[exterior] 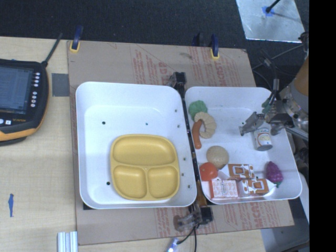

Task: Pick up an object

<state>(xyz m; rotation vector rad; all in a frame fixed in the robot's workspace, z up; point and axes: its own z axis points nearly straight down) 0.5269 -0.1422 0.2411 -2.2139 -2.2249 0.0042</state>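
Observation:
My gripper (262, 130) hangs over the right side of the right bin (231, 100), reaching in from the right edge. Its fingers (248, 127) are spread wide, so it is open. A small silver can (263, 139) with a white label stands right under it, between the spread fingers, and I cannot tell if they touch it. The same bin also holds a green round piece (198, 108), a sausage (196, 135), a bread slice (207, 125), a tan ball (217, 155), a red tomato (208, 170), purple grapes (273, 172) and two printed cartons (240, 182).
The left bin (94, 104) holds a yellow divided plate (145, 167). A tablet with an orange rim (18, 98) lies on the bench at the far left. The bins rest on a cardboard sheet (142, 62) held down by clamps at its back edge.

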